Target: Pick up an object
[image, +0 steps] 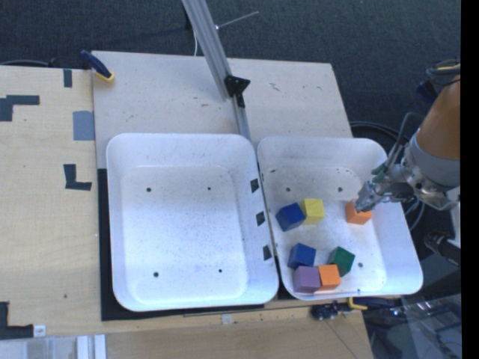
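The right bin (322,146) holds several small cubes. An orange cube (358,215) lies near its right wall. My gripper (368,199) reaches in from the right and sits just above and against this cube's upper right corner. A blue cube (290,215) and a yellow cube (313,209) touch each other near the bin's middle. Toward the front lie another blue cube (301,255), a green cube (342,260), a purple cube (306,278) and a second orange cube (329,275).
The left bin (179,223) stands beside the right one, with a ridge between them. A slanted metal rail (213,43) runs from the top of the view down to the bins' shared edge. A blue-and-yellow tool (97,66) lies at the bench's far left corner.
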Robot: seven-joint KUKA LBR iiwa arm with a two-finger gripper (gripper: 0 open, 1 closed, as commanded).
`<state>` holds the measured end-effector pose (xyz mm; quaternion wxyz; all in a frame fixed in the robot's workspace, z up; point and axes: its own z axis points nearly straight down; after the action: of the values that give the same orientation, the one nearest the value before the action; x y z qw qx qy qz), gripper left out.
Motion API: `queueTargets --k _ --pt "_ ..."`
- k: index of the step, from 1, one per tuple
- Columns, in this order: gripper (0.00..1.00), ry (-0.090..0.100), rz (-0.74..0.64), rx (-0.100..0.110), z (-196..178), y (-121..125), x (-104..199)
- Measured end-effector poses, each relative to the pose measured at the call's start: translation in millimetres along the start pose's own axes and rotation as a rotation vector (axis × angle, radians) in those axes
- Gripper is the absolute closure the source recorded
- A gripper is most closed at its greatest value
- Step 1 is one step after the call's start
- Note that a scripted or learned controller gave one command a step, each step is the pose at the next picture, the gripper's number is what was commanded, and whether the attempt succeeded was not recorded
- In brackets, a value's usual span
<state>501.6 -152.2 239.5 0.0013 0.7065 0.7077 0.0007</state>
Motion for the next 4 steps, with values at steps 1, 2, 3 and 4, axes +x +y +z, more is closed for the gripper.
queueTargets --k 1,2,3,4 --pt "1.00 0.002 -0.005 0.004 3 15 44" --pt "1.00 0.002 -0.004 0.005 12 29 92" --pt "1.00 0.003 -0.006 0.004 2 39 148" --pt "1.00 0.003 -0.006 0.004 -1 55 199"
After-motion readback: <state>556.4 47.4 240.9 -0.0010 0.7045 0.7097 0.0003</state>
